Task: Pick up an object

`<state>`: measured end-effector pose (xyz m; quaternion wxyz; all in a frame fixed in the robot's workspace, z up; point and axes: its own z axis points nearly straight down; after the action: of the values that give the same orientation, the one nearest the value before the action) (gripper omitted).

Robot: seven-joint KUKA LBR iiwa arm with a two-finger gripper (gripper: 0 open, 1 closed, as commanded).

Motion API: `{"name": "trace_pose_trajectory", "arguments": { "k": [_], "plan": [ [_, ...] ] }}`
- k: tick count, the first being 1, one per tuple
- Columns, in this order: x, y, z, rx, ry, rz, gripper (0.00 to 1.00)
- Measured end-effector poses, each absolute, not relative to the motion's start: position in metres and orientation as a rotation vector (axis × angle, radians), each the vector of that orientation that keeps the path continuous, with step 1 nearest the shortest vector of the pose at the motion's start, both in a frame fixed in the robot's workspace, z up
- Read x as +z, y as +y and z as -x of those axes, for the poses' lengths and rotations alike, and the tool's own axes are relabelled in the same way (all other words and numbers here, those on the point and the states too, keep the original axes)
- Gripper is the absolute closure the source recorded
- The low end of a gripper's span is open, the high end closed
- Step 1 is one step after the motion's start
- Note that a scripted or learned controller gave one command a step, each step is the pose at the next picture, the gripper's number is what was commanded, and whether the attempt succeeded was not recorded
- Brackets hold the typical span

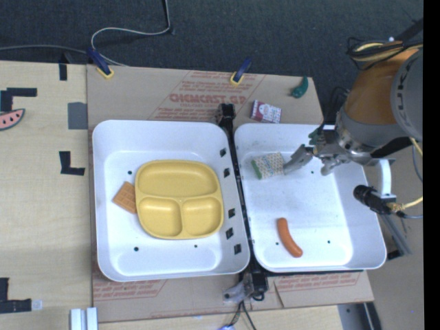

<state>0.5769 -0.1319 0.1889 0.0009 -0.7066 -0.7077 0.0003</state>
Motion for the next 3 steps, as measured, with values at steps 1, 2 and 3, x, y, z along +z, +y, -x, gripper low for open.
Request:
{"name": "trace_pose_trajectory", "arguments": {
  "k": [1,2,3],
  "plan": [
    [0.088,-0.149,-0.559,0.000,-2.221,2.221,0.00],
    [0.086,-0.113,-0.524,-0.003,-2.225,2.223,0.00],
    [0.096,-0.113,-0.525,-0.003,-2.224,2.225,1.00]
  ]
}}
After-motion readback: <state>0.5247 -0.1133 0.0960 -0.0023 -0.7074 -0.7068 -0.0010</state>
